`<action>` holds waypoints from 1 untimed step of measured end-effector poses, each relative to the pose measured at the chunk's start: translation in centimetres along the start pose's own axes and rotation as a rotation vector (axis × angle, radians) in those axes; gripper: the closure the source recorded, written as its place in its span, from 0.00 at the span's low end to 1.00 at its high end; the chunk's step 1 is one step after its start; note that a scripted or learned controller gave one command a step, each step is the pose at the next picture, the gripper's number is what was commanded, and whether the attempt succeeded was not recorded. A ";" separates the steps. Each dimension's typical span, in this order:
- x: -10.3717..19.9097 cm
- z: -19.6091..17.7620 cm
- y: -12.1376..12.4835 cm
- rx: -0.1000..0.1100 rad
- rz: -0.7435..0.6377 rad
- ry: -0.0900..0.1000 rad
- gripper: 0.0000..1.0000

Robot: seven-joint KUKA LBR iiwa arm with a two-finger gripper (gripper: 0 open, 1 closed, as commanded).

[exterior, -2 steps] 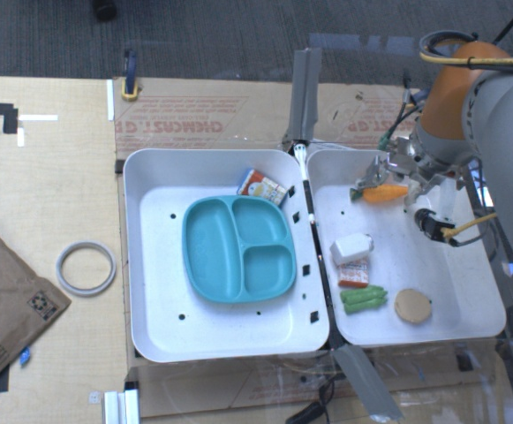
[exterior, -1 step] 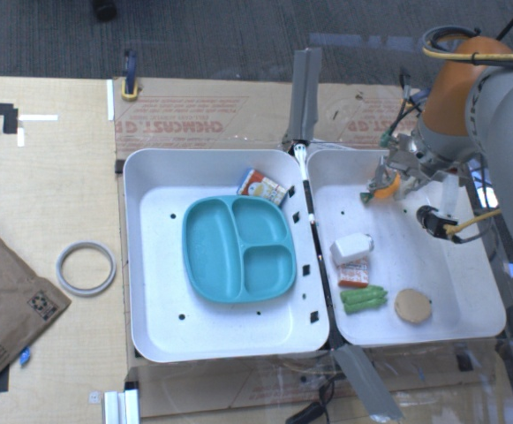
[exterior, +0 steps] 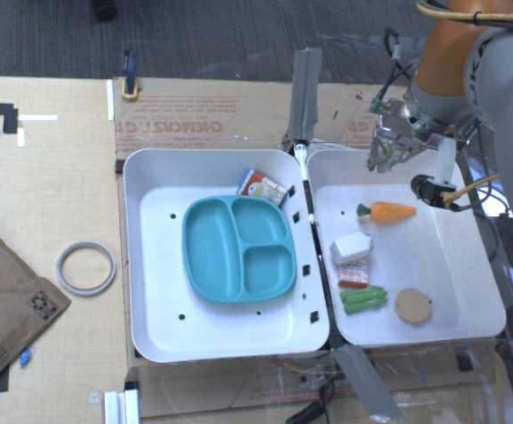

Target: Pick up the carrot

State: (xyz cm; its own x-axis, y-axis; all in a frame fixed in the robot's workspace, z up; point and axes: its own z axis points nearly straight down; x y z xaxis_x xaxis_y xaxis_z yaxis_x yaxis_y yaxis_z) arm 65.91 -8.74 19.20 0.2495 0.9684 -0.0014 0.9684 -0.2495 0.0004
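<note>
My pincer [exterior: 385, 155] hangs bare above the right bin's [exterior: 481, 321] far rim, its spread unclear to me, while the carrot [exterior: 388, 211] lies just nearer inside, long axis crosswise, leafy end pointing left.

- White bins [exterior: 141, 263]: two.
- Blue divided plate [exterior: 238, 247]: one.
- Carrot [exterior: 388, 211]: one.
- Green bean bundle [exterior: 364, 299]: one.
- Round tan cookie [exterior: 412, 306]: one.
- White block [exterior: 351, 246]: one.
- Small printed carton [exterior: 263, 186]: one.
- Tape ring [exterior: 86, 267]: one.
</note>
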 end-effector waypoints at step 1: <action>0.0 0.0 0.0 0.001 0.000 0.000 0.00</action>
State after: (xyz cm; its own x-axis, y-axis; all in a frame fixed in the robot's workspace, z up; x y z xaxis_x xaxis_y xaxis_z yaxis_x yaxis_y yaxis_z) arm 65.89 -8.76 19.17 0.2499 0.9683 -0.0018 0.9683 -0.2499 -0.0005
